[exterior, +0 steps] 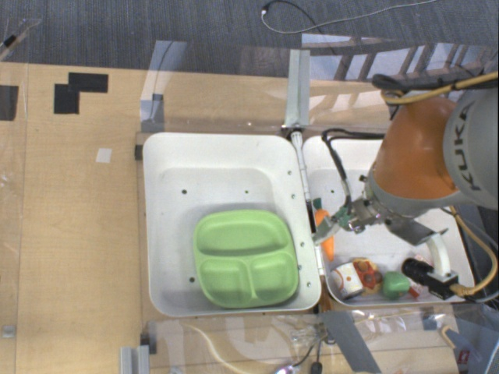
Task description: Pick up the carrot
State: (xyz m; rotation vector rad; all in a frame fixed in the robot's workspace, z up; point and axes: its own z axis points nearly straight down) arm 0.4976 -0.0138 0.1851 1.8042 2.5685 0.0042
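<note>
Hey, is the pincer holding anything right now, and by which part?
Cannot be told. The pincer sits at the carrot by the right bin's left wall, but the grip itself is hidden.

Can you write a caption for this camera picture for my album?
Robot pincer reaching down by the carrot in the right bin.

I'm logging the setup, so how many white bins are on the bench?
2. The left bin holds a green tray. The right bin, beside it, has the arm over it, which hides part of it.

Bright, even overhead light, soft shadows, slightly grainy sharpness
</note>
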